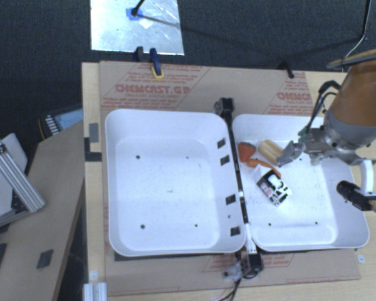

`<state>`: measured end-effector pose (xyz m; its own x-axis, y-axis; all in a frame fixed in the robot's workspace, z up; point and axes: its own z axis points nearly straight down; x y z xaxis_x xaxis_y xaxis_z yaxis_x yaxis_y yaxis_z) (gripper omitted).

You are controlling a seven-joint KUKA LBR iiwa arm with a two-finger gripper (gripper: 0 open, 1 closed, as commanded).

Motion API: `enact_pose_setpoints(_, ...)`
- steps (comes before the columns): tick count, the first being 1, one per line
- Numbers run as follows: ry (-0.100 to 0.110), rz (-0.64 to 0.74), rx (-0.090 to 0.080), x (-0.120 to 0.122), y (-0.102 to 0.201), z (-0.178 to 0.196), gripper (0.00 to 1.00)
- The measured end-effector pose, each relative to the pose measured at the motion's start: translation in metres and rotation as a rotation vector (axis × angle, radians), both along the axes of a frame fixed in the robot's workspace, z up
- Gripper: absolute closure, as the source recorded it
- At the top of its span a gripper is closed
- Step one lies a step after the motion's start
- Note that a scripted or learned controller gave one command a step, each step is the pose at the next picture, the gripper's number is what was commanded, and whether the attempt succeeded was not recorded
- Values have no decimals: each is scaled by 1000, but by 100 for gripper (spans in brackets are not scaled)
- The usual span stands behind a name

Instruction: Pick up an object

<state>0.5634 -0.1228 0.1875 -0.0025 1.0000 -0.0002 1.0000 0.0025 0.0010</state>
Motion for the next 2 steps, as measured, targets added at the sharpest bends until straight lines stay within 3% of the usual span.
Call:
enact_pose_setpoints(1,8,5,4,0,43,-106,0)
enact_pose_setpoints(2,-5,1,0,4,40,-88,100)
